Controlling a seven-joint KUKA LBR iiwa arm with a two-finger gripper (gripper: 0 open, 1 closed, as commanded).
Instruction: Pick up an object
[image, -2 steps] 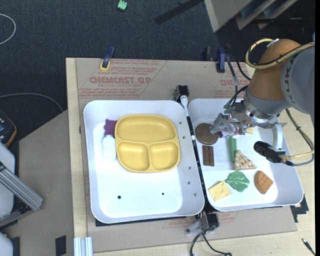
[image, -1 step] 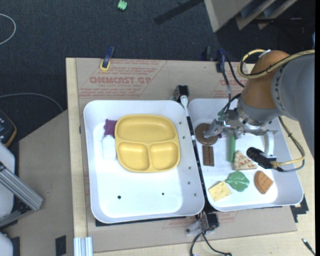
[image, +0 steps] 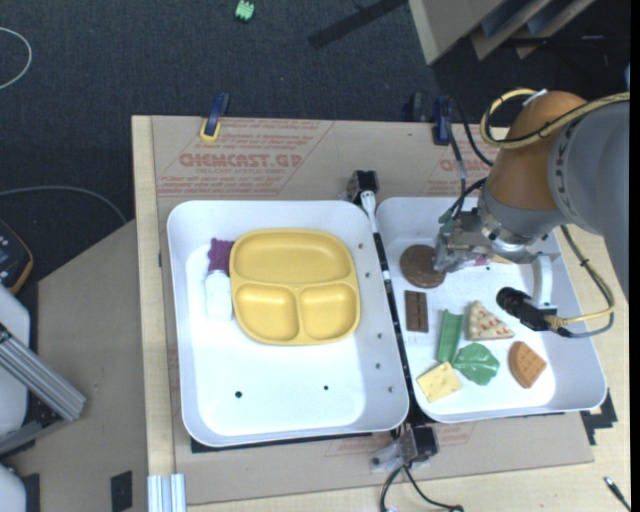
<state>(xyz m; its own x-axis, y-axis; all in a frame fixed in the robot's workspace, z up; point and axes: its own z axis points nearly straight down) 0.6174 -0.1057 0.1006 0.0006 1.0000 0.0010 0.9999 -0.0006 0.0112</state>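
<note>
My gripper (image: 447, 255) hangs low over the back of the right bin (image: 570, 385), right beside a round brown cookie (image: 420, 267) that lies to its left. Further forward in this bin lie a dark chocolate bar (image: 416, 310), a pizza slice (image: 488, 322), a green pickle-like piece (image: 449, 335), a green leaf (image: 477, 363), a yellow cheese wedge (image: 438, 382) and an orange-brown nugget (image: 527, 364). Nothing shows between the fingers.
The left bin (image: 280, 405) holds a yellow three-compartment plate (image: 295, 283), with a purple item (image: 219, 254) and a white bottle-like piece (image: 217, 295) at its left side. A raised rim (image: 388, 300) divides the two bins.
</note>
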